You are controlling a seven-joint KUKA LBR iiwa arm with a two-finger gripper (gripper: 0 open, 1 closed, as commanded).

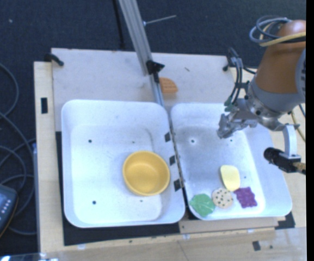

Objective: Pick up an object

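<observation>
Claw [227,128] poised over far part of right bin [265,208], finger state not discernible. Nearest candidate, yellow piece [229,176], toward near edge from claw, long axis roughly near–far. Cookie [222,198], green piece [202,204] and purple piece [246,197] clustered along near rim. Yellow bowl [145,173] in left bin [75,145]. Bare white floor between claw and cluster; approach likely unobstructed.

Both white bins [118,110] are viewed from above at a slant, from well back; the arm [279,69] is seen at upper right.
</observation>
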